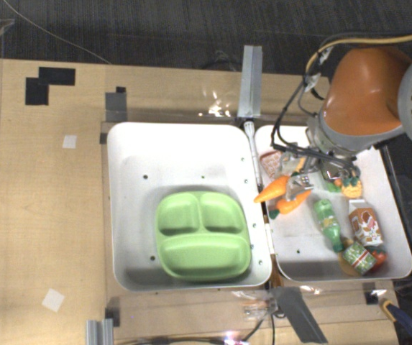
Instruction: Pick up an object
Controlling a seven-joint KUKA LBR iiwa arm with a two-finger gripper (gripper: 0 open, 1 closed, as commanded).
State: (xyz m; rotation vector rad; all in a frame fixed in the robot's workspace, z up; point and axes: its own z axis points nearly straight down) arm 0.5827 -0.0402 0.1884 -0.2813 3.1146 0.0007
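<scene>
The right bin [392, 192] holds several toy foods. Two orange carrots lie at its left side, one [273, 189] over the bin's edge and one [290, 205] just below it. A green bottle [327, 223] lies in the middle. My gripper [303, 181] hangs low over the upper part of this bin, right beside the carrots and partly covering them. The orange band of the arm [360, 95] sits above it and hides the wrist. Whether anything is held is hidden from here.
A red-and-white packet [270, 164] lies at the right bin's top left, and a yellow-green piece [351, 187] to the gripper's right. A small carton [366, 227] and a green-and-red item [360, 259] sit near the lower right corner. The left bin [130, 164] holds a green divided tray [202, 234].
</scene>
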